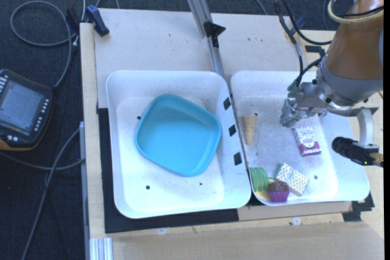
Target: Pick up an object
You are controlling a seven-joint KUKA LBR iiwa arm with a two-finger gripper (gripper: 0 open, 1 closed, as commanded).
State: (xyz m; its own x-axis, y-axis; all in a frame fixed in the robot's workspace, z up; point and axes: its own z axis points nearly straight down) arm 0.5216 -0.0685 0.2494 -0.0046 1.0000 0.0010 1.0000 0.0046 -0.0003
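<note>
Jaws (292, 115): low over the right bin (341, 189), near its middle. Open or clenched, cannot tell from this slanted overhead view; the wrist housing hides the tips. Nothing is seen held.

Nearest candidate: small red-and-white carton (307, 139), lying flat just beside the jaws on the side toward the front of the bench and slightly toward the arm. Appears apart from them, not between them. Judged the likely target, since the jaws hang almost over it.

Further out, on the far side from the arm: pale cone-shaped piece (250, 128) lying near the bin's left wall. Toward the front rim, well apart from the jaws: a cluster of a green item (260, 178), a purple item (278, 191) and a checkered packet (293, 179), touching or nearly so. Crowding there would make a clean grasp harder; the carton lies alone.

Beyond the dividing wall: left bin (122, 100) carrying a blue plate (178, 142), far outside the present reach line.

Task judged not yet done.
</note>
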